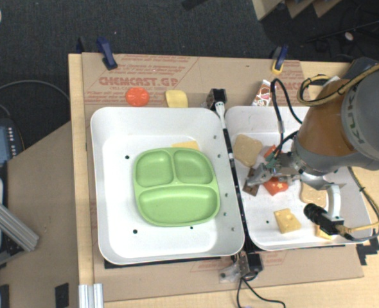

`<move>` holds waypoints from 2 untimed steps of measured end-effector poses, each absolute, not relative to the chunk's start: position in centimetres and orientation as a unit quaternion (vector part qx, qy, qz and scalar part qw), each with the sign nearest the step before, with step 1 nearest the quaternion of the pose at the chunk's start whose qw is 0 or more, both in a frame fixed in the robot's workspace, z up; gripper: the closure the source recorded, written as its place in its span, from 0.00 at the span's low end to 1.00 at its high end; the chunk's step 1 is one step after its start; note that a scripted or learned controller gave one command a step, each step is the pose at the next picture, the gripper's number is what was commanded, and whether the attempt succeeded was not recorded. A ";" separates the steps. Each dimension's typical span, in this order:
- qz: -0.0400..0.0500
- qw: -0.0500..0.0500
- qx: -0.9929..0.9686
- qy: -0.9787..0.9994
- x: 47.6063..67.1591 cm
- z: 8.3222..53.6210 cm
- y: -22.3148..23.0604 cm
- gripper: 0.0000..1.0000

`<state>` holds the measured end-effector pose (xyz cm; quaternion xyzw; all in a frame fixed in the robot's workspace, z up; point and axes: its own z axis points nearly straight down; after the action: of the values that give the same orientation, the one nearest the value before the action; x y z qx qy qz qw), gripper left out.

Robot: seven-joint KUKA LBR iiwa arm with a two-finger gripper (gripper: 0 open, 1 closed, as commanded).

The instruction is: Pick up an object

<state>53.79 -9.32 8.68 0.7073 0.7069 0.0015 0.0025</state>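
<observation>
The gripper (261, 175) is low in the right bin (360, 233), near its left wall, but the wrist and a tangle of cables crowd over it, so whether it is parted or closed cannot be made out, nor whether anything sits in it. A red piece (277, 186) lies touching or just under the gripper's right side, partly covered, and a small dark brown bit (251, 188) shows at its lower left; which of them the gripper meets is unclear. A tan slab (246, 149) lies just above the gripper, toward the bin's back. A yellow cheese wedge (288, 220) rests apart from it, nearer the front. The arm (343, 127) hides much of the bin's right half. In the left bin (112, 191) a green divided plate (175, 186) lies about in the middle, and a pale yellow piece (186, 145) peeks out at its back edge, mostly covered by the plate. On the bench behind the bins sit an orange round thing (137, 96) and a yellow block (176, 99), side by side, and a small brown-and-white packet (262, 94) stands behind the right bin.
</observation>
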 end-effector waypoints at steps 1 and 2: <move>0.004 0.004 0.707 0.707 54.0 9.9 -9.3 1.00; 0.004 0.004 0.707 0.707 53.9 9.8 -9.3 0.00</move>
<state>53.92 -9.32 9.78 0.7075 0.7067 0.0035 0.0035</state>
